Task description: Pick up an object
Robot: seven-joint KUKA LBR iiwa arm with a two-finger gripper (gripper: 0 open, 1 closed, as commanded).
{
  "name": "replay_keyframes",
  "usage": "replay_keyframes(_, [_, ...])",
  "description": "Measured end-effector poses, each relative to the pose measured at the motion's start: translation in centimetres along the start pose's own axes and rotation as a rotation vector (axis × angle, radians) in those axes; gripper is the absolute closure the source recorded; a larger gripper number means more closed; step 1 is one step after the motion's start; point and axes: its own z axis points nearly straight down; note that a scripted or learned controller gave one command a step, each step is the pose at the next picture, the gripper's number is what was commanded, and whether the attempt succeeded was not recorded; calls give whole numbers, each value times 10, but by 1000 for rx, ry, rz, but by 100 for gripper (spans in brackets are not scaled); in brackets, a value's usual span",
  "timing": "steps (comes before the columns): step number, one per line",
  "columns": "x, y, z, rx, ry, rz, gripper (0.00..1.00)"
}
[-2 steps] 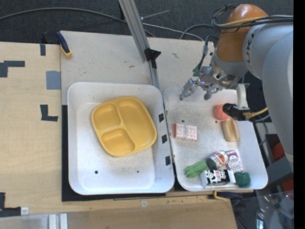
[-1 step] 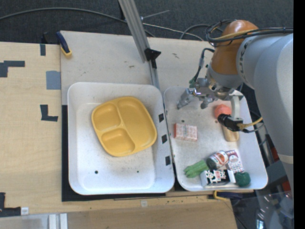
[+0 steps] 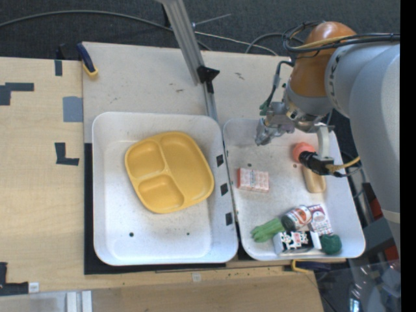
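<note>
The grey metal end effector (image 3: pixel 266 135) hovers at the far edge of the right shallow white bin (image 3: pixel 351 242); whether it is open, I cannot tell. A small pink-and-white carton (image 3: pixel 252 180) lies just below it.

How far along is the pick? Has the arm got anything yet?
Nothing looks picked yet. The pincer sits low over the far end of the right bin, with no object visible between its tips. The small box, the orange-capped piece and the cluster at the near end all lie in the bin. The grasp and lift remain.
</note>
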Motion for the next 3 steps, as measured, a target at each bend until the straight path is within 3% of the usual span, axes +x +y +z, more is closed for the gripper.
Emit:
replay_keyframes(2, [-10,15,-110,-7,-1,1,100])
replay_keyframes(3, [-9,16,-125,-3,1,1,100])
